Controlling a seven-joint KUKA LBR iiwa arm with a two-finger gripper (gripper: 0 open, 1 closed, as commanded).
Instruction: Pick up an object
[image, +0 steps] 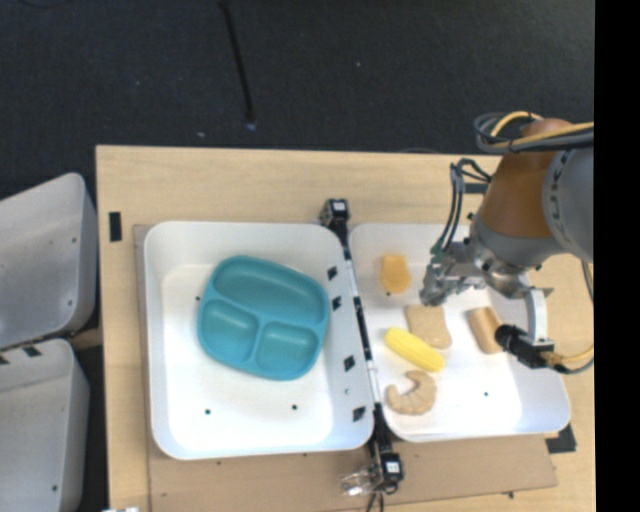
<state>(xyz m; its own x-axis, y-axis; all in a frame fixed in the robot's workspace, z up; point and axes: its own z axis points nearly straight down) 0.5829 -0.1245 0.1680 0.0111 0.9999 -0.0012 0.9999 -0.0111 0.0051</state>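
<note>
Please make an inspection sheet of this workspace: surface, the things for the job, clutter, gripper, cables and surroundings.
Surface: wooden bench bearing two white bins side by side, left bin and right bin.
Job's things: in the right bin, an orange block, a tan flat piece, a yellow corn cob, a curled shrimp-like piece and a tan cylinder.
Clutter: teal divided plate in the left bin.
Gripper: gripper low over the right bin, just above the tan flat piece; open or shut cannot be told.
Cables: wires run along the arm; dark cable on the floor.
Surroundings: dark floor; grey panels at left.
</note>
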